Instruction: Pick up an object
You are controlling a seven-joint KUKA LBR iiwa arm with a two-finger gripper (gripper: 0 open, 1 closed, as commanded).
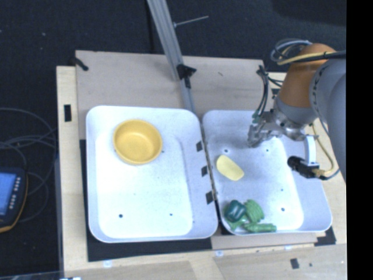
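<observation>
Green toys are heaped at the right bin's near edge; a yellow block is angled diagonally. The jaws' state cannot be told on the gripper.

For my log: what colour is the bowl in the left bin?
Yellow; the bowl shows plainly in the camera view.

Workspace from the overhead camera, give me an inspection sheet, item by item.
Surface: wooden bench bearing left bin and right bin.
Job's things: yellow bowl in left bin; yellow block and green items in right bin.
Clutter: nothing seen.
Gripper: gripper over right bin's far part, nothing seen held.
Cables: loops on arm; cables on floor at left.
Surroundings: metal pole, handheld screen, dark floor.
</observation>
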